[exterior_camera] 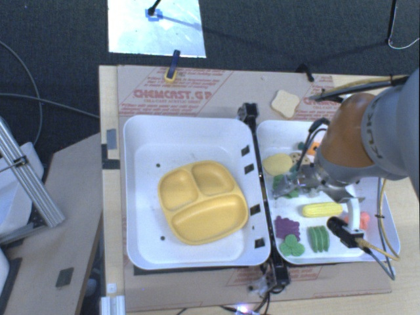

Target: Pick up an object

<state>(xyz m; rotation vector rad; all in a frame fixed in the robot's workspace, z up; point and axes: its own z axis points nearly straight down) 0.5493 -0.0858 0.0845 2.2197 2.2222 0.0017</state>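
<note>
In the camera view, the grey arm with the orange band (351, 133) comes in from 3 o'clock and bends down over the right shallow white bin (384, 195). Its two-finger gripper (289, 186) is low at the 9 o'clock side of this bin, close to the divider between the two bins. Whether the gripper is released or clenched I cannot tell, because the wrist covers it.

Several toy foods lie in the right bin. A pale yellow rounded piece (277, 163) is just beside the gripper, toward 12 o'clock from it. A yellow plastic corn cob (321, 209) lies toward 4 o'clock from the gripper. Near the 6 o'clock wall are a purple bunch of grapes (286, 227), a green broccoli-like piece (293, 246) and a green ribbed bean pod (318, 239), close together. A small orange-red piece (364, 220) lies near the corn, toward 3 o'clock.

The left shallow white bin (141, 176) holds a yellow plastic plate with three compartments (202, 201), near its middle.

On the cardboard beyond the bins, at 12 o'clock of the right bin, lies a tan toast-shaped slice (286, 103).
</note>
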